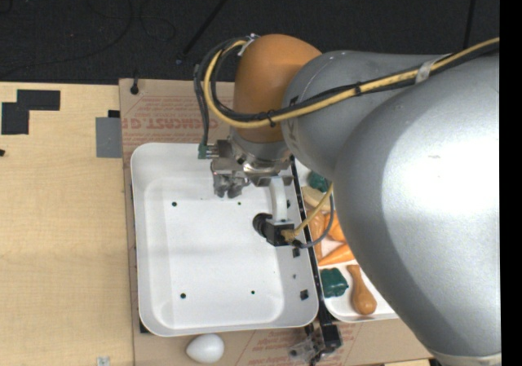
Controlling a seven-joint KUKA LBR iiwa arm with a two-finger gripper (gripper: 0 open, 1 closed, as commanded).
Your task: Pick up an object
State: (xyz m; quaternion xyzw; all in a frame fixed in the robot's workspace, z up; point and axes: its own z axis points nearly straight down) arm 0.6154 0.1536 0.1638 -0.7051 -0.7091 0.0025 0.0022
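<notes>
The grey two-finger gripper (231, 185) hangs over the far edge of the shallow white left bin (155, 275); whether it is apart or together I cannot tell; beyond that bin's right wall lie a dark green block (333, 281) and a brown pear-shaped piece (361, 293); a white egg-shaped object (204, 348) rests on the desk (65, 226) just outside its near rim.

Big smooth grey arm (424, 193) w/ rounded orange band (273, 71) above wrist, yellow & black cables (220, 103) looping alongside it, small grey metal pincer (232, 181) assy below w/ a teal-green bit.
</notes>
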